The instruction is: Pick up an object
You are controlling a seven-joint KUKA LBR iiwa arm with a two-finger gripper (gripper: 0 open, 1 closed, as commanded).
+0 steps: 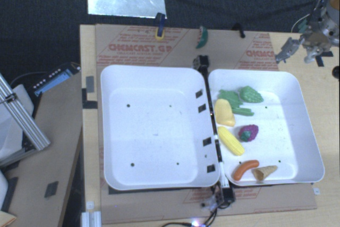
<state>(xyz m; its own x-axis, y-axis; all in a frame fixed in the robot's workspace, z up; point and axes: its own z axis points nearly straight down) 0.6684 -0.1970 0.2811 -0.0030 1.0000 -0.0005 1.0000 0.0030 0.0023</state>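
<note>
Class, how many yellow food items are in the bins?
2, both in the right bin by its left wall: a yellow pepper, and below it a corn cob.

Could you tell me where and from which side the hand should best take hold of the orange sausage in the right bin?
Probably across the middle of the sausage, coming straight down from above. It lies flat and slim, slanting up to the right, so fingers closing across its narrow width should fit. The cone sits close by its right end, so stay off that end.
</note>
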